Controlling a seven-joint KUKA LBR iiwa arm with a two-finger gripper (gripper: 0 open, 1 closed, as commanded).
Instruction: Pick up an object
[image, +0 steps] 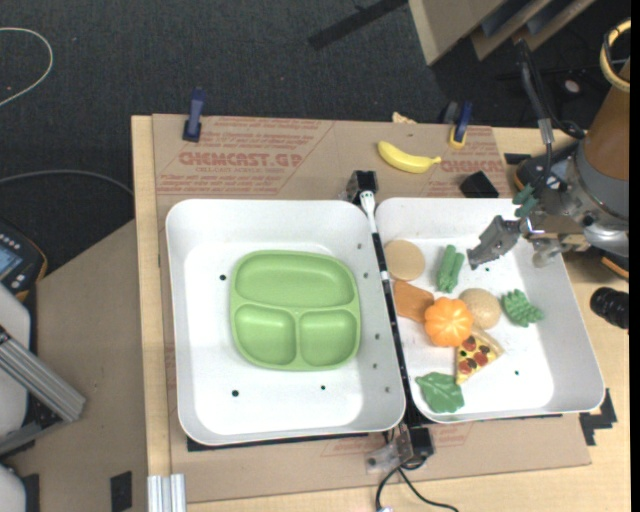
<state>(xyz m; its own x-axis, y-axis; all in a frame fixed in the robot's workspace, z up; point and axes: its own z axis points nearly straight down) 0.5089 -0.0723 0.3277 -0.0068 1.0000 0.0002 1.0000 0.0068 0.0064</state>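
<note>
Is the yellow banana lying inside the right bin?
No, the banana lies on the brown board behind the right bin, outside its rim.

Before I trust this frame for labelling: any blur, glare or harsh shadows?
Camera view: evenly lit, shadows soft; mild glare on the left bin floor; the claw looks slightly soft; toy food such as the orange stays sharp.

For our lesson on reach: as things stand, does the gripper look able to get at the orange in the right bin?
Probably yes. The gripper hovers over the right bin, up and right of the orange. The orange's top is uncovered, though toys crowd its sides, which could hamper the fingers.
</note>
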